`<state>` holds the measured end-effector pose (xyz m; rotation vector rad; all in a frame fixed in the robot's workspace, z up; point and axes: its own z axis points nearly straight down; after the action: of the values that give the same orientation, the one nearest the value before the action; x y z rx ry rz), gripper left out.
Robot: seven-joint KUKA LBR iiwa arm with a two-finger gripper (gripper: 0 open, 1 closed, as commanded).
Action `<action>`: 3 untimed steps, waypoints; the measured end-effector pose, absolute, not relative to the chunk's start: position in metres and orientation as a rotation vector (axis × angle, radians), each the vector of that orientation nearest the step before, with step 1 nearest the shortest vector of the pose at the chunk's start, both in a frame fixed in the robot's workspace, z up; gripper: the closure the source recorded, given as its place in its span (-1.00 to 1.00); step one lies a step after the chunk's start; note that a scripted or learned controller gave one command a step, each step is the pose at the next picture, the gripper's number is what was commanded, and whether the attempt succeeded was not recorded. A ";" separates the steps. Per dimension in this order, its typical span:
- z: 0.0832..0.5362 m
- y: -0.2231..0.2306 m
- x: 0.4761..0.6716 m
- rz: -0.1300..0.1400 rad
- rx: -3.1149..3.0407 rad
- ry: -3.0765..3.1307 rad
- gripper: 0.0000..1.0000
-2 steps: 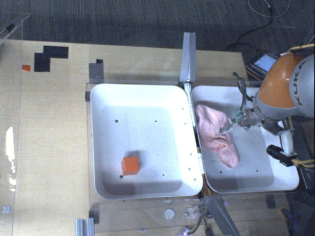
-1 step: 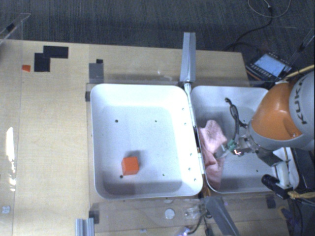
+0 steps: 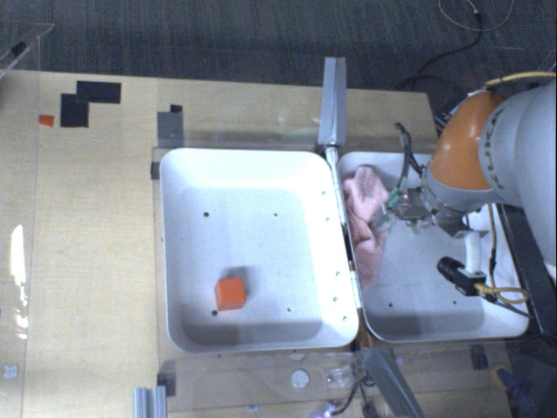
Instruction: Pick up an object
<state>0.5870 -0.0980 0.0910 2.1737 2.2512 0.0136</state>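
Pincer [image 3: 385, 219] touching pink cloth [image 3: 365, 207], right bin [image 3: 435, 320]

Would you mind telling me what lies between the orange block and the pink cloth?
In the camera view, bare white floor of the left bin, then the divider where both bins meet, separates the orange block from the pink cloth.

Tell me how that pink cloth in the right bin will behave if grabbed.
The pink cloth lies crumpled against the bin wall, so it probably droops and stretches rather than lifting whole. It looks light and unlikely to roll.
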 end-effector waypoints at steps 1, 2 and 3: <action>0.091 -0.094 0.598 0.009 2.105 2.313 -1.00; 0.089 -0.133 0.658 0.007 1.802 2.559 -1.00; 0.091 -0.104 0.617 0.010 1.705 2.620 -1.00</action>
<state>0.6166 -0.1043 0.0908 1.7048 2.6204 0.0100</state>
